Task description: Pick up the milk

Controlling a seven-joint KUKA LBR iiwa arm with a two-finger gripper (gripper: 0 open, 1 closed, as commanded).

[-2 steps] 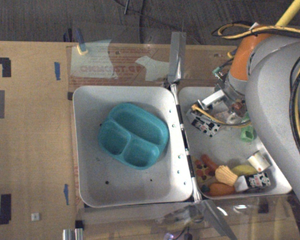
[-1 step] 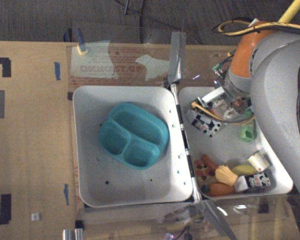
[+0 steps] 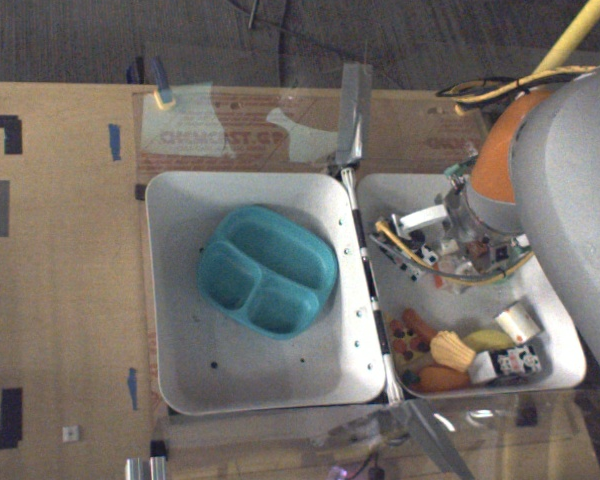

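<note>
The milk (image 3: 513, 365) is a small white carton with black patches. It lies on its side near the front right corner of the right bin (image 3: 550, 288). The arm reaches into that bin from the right, and my gripper (image 3: 454, 256) is low over the bin's middle, behind and to the left of the milk and apart from it. The wrist and its cables cover the gripper's tips. Nothing can be seen held.
Around the milk lie a white cup (image 3: 517, 320), a yellow banana (image 3: 488, 339), a pale yellow ridged toy (image 3: 452, 350), an orange toy (image 3: 439, 378) and a reddish one (image 3: 412, 326). The left bin (image 3: 175, 268) holds a teal divided plate (image 3: 268, 269).
</note>
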